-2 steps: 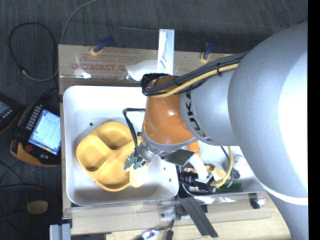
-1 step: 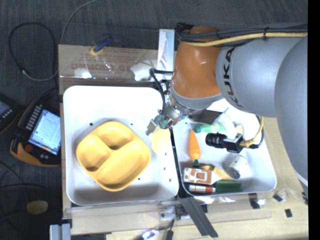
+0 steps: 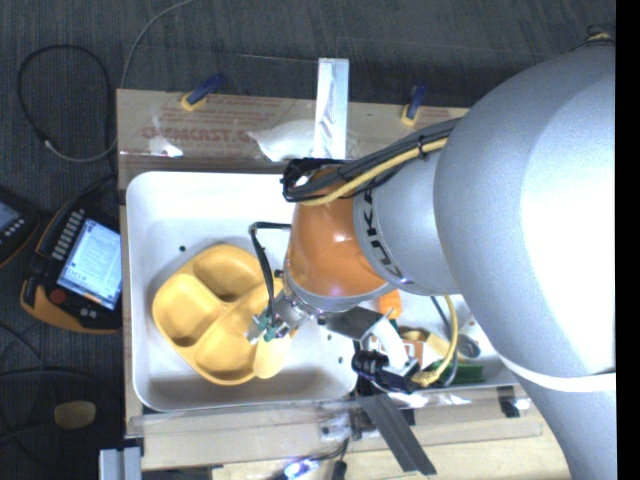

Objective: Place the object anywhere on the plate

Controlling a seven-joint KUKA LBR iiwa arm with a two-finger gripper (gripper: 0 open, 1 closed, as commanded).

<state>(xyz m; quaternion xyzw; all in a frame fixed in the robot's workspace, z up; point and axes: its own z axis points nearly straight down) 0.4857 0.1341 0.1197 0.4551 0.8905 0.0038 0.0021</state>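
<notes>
Arm (image 3: 520, 218): large rounded casing, smooth pale grey. Orange band (image 3: 330, 253) seen above the wrist, glossy, bulbous. Dark lettering is noted beside it. Black and yellow cables (image 3: 360, 163) are bundled along the casing; thinner wires (image 3: 262, 258) are looped below.

A single camera was fixed above the bench (image 3: 200, 118) and looked down on it at a slant, the far edge of the bench lying toward the top of the frame. The arm (image 3: 520, 218) reached in from the right and stood so close beneath the lens that it covered much of that side (the right-hand bin lay mostly behind it). The left white bin (image 3: 170, 193) was seen nearly whole, with dark floor (image 3: 60, 48) around the bench.
</notes>
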